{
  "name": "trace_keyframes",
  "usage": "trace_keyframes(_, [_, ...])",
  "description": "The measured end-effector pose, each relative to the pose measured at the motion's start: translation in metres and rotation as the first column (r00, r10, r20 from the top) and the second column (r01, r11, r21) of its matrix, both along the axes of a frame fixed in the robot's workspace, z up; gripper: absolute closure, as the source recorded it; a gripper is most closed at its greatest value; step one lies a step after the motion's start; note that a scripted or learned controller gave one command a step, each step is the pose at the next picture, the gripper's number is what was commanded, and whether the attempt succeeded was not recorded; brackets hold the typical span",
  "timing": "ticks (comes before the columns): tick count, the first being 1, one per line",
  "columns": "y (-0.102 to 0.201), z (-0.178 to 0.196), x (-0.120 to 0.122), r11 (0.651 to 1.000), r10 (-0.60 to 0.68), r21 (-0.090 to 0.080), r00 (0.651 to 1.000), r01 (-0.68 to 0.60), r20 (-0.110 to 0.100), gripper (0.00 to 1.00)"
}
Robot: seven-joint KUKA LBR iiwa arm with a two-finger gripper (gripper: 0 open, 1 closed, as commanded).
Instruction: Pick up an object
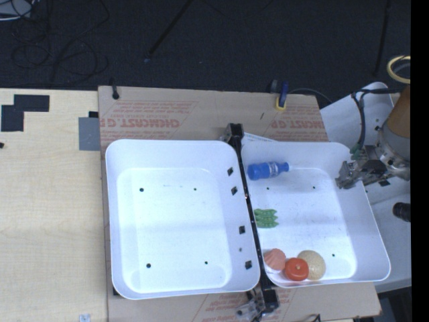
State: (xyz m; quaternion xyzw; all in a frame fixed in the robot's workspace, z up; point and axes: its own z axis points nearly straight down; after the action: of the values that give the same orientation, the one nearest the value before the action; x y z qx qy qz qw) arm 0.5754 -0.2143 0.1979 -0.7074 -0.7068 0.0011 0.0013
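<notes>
Near edge, right bin: three rounded pieces cluster in the near-left corner of the right white plastic bin (373,243), one pale pink rounded piece (274,258), one red round tomato-like piece (296,269) and one tan round bun-like piece (312,263); the red one touches both neighbours.
Green item: one small green ridged pod-like piece (265,218) lies alone by the right bin's left wall, about midway along it.
Bottle: one blue plastic bottle with a white cap (267,170) lies on its side in the far-left corner of the right bin, cap pointing toward the bin's right.
Count in right bin: five things in all.
Left bin: one shallow white plastic bin (175,153), set touching the right bin along a black clipped seam.
Gripper: one grey metal gripper (350,173) sits at the far-right rim of the right bin, well apart from every object; whether its fingers are open or closed cannot be told.
Surface: light wood, with brown printed cardboard (167,116) under both bins.
</notes>
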Motion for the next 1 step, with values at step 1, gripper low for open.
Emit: trace_keyframes(1, [0.0007, -0.0111, 0.0022, 1.000, 0.000, 0.000, 1.000, 0.000, 0.000, 1.00])
